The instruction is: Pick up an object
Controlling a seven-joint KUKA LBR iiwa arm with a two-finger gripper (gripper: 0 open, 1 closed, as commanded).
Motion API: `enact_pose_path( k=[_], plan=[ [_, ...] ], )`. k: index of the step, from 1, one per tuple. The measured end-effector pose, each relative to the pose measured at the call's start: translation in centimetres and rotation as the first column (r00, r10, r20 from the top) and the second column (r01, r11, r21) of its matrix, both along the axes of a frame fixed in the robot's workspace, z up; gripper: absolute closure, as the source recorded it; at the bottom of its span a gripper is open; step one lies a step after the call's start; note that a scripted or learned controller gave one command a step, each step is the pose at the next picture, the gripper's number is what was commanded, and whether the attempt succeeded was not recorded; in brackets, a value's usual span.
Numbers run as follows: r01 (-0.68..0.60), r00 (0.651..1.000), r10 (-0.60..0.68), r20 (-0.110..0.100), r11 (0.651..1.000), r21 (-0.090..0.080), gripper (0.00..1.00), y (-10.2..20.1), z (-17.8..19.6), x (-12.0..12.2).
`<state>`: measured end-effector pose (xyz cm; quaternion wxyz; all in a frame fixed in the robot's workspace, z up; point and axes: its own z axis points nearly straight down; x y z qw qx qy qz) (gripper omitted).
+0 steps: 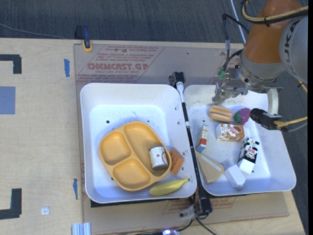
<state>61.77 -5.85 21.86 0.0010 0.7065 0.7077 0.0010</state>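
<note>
Camera view | I see gripper in right bin, just above hot dog | can't tell its opening or any contact | nothing visibly held

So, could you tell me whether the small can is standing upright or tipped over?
Upright: the can stands on the yellow tray, its round top facing up.

Both white bins looked like smooth, slightly glossy plastic. The yellow divided plate had a matt plastic look, and the banana at the left bin's near edge a soft sheen. The bench looked like pale matt wood. The arm's orange band shone glossy.
</note>
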Motion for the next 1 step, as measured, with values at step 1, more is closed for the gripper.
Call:
enact_pose_path(
  k=[1],
  plan=[
    [0.001,1.0,-0.001,-0.002,1.0,0.0,0.0,-0.03,-0.1,-0.06]
  ],
)
